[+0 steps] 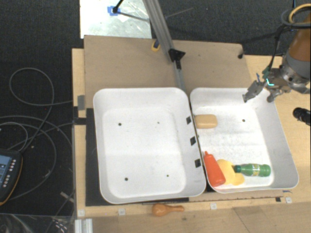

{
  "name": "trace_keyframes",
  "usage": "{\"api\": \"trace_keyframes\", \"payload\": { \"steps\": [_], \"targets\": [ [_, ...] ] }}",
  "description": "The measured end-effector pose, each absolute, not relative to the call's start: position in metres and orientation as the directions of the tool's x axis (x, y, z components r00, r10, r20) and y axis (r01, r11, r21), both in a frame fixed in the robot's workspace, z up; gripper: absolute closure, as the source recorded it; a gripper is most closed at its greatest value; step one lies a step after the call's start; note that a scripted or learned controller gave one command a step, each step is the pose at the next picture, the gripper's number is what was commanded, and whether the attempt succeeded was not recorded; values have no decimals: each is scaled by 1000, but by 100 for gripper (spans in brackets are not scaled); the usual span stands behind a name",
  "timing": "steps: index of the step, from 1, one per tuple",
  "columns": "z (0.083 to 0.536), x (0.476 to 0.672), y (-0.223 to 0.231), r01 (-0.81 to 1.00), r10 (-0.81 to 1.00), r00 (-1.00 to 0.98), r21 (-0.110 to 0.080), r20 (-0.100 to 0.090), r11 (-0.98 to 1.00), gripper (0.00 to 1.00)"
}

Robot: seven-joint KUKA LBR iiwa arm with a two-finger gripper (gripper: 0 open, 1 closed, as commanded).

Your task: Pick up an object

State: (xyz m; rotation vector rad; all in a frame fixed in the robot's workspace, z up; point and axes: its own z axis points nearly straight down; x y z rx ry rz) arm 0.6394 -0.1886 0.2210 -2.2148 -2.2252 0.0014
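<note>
Up at the top right corner of the right bin [284, 144], the robot's hand [261, 94], hanging over the far rim. Two dark fingers [252, 91] spread apart, nothing between them. Grey arm [297, 64] with an orange band behind, coming in from the right side.

Down inside the right bin, four things. Against the left wall near the top, a tan block [206, 121], lying flat by itself. Along the near edge, a red bottle [213, 169] with its tip pointing away, just beside a yellow toy [228, 171], the two touching. Next to the yellow toy, a green bottle [253, 169] on its side, touching the toy at one end. All well apart from the hand.

Beside it on the left, the left bin [104, 130], white, with small dark dots on its floor.

Below the bins on the brown counter [126, 62], a small orange-brown thing [166, 208] shaped like a pear with a stem, lying outside both bins.

Off to the left on the dark floor, loops of cable [29, 89] and a grey box with a screen [8, 171].
</note>
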Motion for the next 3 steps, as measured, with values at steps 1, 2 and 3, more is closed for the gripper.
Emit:
{"api": "trace_keyframes", "payload": {
  "steps": [1, 2, 3],
  "targets": [
    [223, 640, -188, 1000, 1000, -7, 1, -1, 7, 0],
    [179, 638, -181, 1000, 1000, -7, -2, 1, 7, 0],
    [119, 634, -175, 1000, 1000, -6, -4, 1, 6, 0]
  ]
}}
